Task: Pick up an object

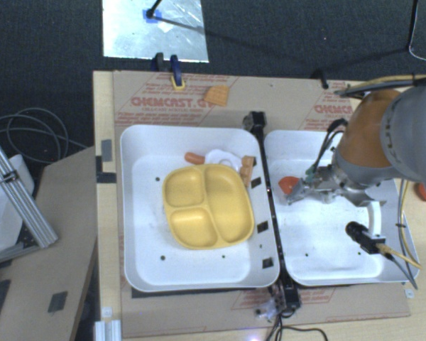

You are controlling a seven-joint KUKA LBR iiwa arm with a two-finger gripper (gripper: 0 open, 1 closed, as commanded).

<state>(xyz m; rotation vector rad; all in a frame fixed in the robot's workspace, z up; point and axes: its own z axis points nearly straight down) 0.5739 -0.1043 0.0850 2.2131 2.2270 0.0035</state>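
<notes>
In the left bin (138,261) we see a yellow divided plate (207,206), with a small orange sausage (194,158) and a white cup (224,159) at its far edge. In the right bin (326,268), a red object (288,185) lies near the left wall, just beside our hand (302,190); we cannot tell its opening.
</notes>
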